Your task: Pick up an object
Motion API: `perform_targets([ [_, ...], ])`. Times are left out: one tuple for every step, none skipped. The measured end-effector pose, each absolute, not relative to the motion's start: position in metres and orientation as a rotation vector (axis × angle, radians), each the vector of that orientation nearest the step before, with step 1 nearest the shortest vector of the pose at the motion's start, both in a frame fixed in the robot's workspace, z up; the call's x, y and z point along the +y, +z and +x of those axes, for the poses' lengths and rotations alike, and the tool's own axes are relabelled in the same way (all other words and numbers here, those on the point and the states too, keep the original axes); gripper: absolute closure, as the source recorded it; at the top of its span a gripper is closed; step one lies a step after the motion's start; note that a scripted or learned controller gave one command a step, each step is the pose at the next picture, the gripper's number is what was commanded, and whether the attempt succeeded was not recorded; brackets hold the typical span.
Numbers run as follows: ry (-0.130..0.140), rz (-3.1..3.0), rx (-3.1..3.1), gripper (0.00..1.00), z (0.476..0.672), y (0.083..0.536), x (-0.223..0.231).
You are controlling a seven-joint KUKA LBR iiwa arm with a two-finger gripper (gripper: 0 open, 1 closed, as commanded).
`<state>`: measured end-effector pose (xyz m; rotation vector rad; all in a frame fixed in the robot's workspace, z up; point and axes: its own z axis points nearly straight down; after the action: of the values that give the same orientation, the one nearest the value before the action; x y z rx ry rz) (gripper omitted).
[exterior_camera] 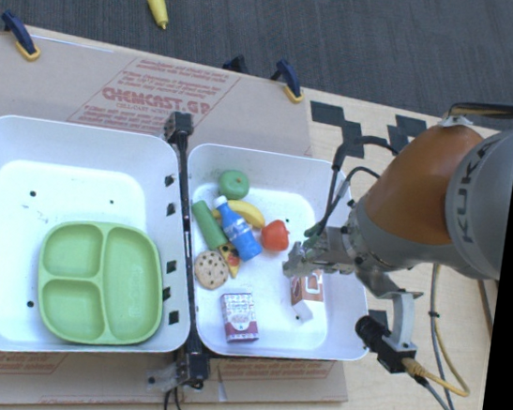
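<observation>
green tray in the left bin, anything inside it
The green tray in the left bin has three compartments, and nothing can be seen in any of them. Nothing covers it, so its whole top is visible.

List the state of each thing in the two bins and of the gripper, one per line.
green divided tray: lying flat in left bin, compartments bare
blue bottle: on its side
green cylinder: lying down
banana: lying flat
cookie: lying flat
red carton: lying flat
brown packet: lying under the gripper
gripper: low over the brown packet
</observation>
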<state>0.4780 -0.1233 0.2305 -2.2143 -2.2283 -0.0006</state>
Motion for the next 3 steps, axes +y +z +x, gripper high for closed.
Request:
perform_targets([
  [0.001,-2.215,-2.229,1.0,0.563,0.262,-0.171],
  [0.001,-2.214,-2.229,0.0,0.563,0.261,-0.171],
  [0.005,-2.212,-2.225,0.0,0.518,0.147,-0.204],
])
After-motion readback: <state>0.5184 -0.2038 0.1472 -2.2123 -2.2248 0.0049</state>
